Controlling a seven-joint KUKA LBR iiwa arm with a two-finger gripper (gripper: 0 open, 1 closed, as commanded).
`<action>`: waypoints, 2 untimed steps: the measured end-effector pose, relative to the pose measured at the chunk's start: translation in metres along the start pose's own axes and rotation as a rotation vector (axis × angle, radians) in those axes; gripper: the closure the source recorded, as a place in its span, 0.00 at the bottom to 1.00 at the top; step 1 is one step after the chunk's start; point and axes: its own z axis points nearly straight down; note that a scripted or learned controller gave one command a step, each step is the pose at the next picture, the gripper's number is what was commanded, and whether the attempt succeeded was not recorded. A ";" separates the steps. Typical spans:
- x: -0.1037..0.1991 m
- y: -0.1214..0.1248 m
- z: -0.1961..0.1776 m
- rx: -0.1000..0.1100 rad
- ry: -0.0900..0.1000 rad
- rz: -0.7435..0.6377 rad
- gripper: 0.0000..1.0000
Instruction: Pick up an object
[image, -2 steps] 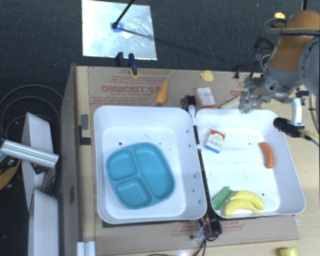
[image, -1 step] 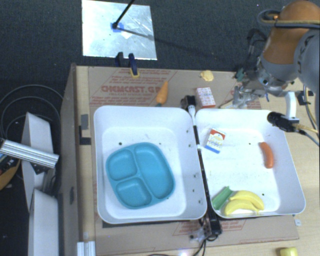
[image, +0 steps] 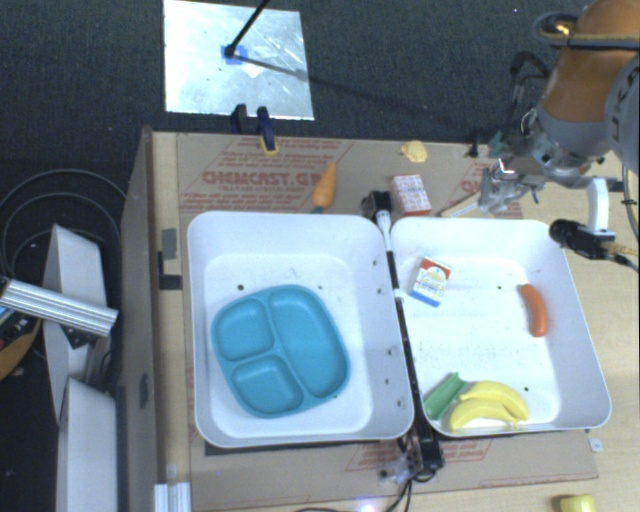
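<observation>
**Arm parked at the back corner, right bin still full of choices**

On the left of the desk (image: 255, 165), the left bin (image: 215, 235) holds a blue divided plate (image: 280, 348) lying flat on its floor. Behind the bins, on the bare cardboard, sit an orange carrot-like piece (image: 324, 186) and a small patterned box (image: 411, 193), with a yellowish lump (image: 414, 151) further back.

The right bin (image: 580, 330) carries the likely targets: a small red, white and blue carton (image: 431, 280) near its back left corner, an orange sausage (image: 537, 309) along the right wall, and at the front a banana (image: 490, 403) touching a green piece (image: 442, 393) on its left side.

The end effector (image: 500, 190) hangs above the back rim of the right bin, well apart from every object; whether it is spread or closed I cannot tell, since the wrist above hides the tips.

Nothing is held, so the step in hand is, by my reading, choosing a target and approaching it. The carton looks the safest pick: it lies clear of walls and neighbours, so the grasp can straddle its narrow side. The sausage lies close to the wall, which may block one side of the grasp. The banana is curved and crowded by the green piece; a descent there risks catching both. Whichever is chosen, centre above it before descending straight down.
</observation>
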 end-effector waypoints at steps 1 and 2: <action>0.009 -0.013 0.052 0.007 0.000 0.001 1.00; 0.016 -0.015 0.059 0.002 -0.001 -0.003 1.00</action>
